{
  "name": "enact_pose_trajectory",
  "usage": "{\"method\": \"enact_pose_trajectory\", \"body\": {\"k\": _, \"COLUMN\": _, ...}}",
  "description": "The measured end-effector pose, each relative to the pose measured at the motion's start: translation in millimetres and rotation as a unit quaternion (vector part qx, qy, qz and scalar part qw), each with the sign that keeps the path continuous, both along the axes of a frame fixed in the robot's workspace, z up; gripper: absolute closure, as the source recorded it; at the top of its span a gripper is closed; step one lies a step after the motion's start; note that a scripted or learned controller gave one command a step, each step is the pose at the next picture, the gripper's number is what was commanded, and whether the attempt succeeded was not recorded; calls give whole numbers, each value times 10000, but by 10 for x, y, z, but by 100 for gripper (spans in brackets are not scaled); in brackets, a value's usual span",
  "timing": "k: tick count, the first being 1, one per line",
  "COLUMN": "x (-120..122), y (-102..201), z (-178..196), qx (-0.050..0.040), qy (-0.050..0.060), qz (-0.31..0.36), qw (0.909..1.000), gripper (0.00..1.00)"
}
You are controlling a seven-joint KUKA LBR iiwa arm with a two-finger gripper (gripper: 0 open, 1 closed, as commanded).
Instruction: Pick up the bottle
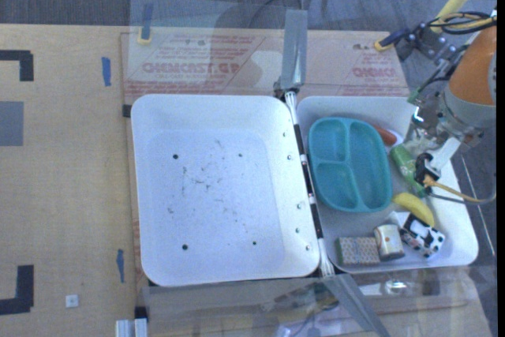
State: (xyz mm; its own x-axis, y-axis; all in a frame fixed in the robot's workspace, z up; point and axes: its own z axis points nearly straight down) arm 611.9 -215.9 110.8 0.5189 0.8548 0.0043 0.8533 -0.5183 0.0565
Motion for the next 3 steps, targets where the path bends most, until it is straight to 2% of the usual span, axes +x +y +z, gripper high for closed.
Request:
{"method": "enact_pose_trajectory", "body": {"k": 1, "x": 154, "y": 422, "z": 44, "qx": 100, "qy": 157, "qz": -617, "qw": 9979, "gripper": 0}}
{"method": "enact_pose_trajectory", "body": {"k": 2, "x": 138, "y": 430, "z": 14, "qx": 109, "qy": 189, "qz": -619, "qw": 9978, "gripper": 0}}
{"method": "enact_pose_trajectory", "body": {"k": 3, "x": 144, "y": 427, "z": 118, "qx": 104, "qy": 182, "qz": -615, "qw": 9979, "gripper": 100}}
